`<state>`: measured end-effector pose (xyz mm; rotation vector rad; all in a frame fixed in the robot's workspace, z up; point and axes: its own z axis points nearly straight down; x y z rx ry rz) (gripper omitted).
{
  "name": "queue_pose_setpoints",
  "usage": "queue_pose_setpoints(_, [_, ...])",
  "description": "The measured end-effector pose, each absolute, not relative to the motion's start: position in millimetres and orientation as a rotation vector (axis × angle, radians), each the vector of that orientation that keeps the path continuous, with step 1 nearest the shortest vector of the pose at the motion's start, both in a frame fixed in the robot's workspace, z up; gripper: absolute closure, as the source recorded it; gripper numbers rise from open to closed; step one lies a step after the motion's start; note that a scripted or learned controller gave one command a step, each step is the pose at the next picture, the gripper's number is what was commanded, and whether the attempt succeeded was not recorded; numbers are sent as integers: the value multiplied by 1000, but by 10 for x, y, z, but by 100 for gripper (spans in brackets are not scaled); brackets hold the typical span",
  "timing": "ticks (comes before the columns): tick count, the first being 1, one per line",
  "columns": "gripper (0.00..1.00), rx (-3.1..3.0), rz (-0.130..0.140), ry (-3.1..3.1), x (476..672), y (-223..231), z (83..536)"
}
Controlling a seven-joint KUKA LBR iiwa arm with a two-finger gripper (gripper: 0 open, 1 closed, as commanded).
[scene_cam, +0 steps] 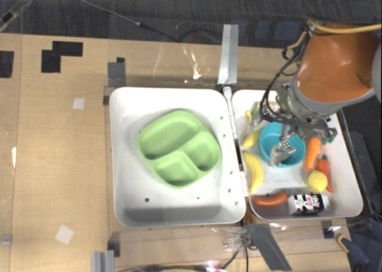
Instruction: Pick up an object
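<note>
Hovering my fingers (282, 153) inside the blue bowl (276, 143), spread slightly and holding nothing, I risk scraping its rim or nudging the banana (255, 171) just beside it.

Robotics lab: wooden bench (54, 163), two white bins (119, 145), metal brackets (227, 56), loose cables (89, 8).

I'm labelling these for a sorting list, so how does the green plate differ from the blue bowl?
The green plate is wide and shallow, split into three compartments; the blue bowl is smaller, round and undivided. The plate lies alone in the left bin; the bowl sits in the right bin, crowded by a banana, a carrot and other toy food, with the gripper over it. Both sit upright with nothing visible in them.
</note>
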<state>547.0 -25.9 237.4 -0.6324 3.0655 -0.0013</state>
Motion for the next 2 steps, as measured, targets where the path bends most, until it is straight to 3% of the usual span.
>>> queue_pose_setpoints(1, [0,-478,0,3098,5165,-536,1851])
queue_pose_setpoints(2, [0,-409,-6,3094,5317,-848,910])
